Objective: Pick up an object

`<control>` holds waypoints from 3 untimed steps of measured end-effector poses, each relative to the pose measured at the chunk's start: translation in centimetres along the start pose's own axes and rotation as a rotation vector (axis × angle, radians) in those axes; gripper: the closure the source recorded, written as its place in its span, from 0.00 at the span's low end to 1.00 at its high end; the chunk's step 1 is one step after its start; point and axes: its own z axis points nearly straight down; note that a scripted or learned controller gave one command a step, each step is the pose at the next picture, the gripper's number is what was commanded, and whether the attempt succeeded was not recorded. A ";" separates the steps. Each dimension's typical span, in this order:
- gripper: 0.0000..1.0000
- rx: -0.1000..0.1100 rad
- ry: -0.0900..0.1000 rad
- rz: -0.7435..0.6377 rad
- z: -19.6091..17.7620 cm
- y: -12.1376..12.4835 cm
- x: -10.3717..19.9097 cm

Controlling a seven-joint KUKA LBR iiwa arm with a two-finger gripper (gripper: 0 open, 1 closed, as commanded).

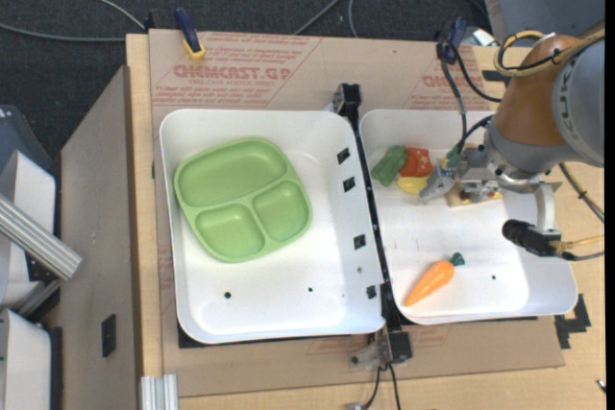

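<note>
Tapered orange carrot [430,280] lies on smooth white bin [500,302].

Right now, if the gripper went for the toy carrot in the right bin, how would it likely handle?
The carrot looks like smooth moulded plastic, so probably stiff, light and a bit slippery. Its tapered, rounded body lies flat on the right bin, apart from other items, so a nudge may roll or pivot it.

The hand [448,183] hovers beside small toys; a carrot [429,280] lies apart.
</note>
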 end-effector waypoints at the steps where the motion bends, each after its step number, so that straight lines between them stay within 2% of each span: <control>1: 1.00 -0.012 -0.007 0.001 -1.5 0.3 -0.3; 2: 1.00 -0.005 -0.001 0.000 -6.0 0.6 -0.9; 3: 1.00 -0.006 -0.001 -0.002 -10.8 1.5 -0.5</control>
